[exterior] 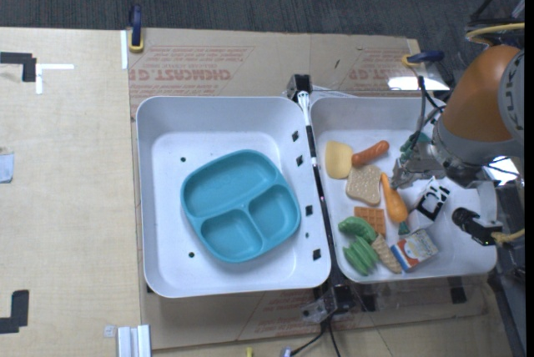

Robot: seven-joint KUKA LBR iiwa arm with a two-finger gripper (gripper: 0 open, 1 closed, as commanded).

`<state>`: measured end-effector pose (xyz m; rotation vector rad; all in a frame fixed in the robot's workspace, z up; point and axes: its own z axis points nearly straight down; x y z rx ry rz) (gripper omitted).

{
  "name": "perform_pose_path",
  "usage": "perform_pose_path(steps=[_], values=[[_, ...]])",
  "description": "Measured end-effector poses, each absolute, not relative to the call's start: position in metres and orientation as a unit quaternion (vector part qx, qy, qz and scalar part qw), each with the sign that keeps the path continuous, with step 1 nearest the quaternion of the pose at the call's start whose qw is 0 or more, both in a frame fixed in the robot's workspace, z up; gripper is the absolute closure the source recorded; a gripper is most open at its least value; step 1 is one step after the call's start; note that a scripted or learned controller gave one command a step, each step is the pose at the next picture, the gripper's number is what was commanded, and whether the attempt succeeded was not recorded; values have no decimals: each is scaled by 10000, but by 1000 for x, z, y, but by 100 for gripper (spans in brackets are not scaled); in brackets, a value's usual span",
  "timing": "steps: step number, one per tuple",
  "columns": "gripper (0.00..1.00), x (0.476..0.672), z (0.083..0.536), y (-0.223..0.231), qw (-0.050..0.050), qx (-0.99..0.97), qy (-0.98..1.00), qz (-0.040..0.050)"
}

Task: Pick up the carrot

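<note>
The tapered orange plastic carrot [394, 198] lies in the right shallow white bin [467, 263], thin tip pointing up-left, between a tan bread slice [364, 185] and a black-and-white tag. The end effector [409, 173] hangs just above the carrot's narrow end; whether it is parted or closed cannot be told. A blue three-compartment plastic tray [240, 205] sits in the left white bin [158, 180].

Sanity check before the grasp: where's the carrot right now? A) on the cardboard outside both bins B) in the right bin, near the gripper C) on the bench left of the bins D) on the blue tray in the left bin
B: the carrot lies in the right bin, just below the gripper, beside the bread slice.
</note>
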<state>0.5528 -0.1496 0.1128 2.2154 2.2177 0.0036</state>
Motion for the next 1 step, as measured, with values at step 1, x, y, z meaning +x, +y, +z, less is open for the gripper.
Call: perform_pose_path(steps=[1], values=[[100, 515, 145, -107, -16, 7391, 6736, -11]])
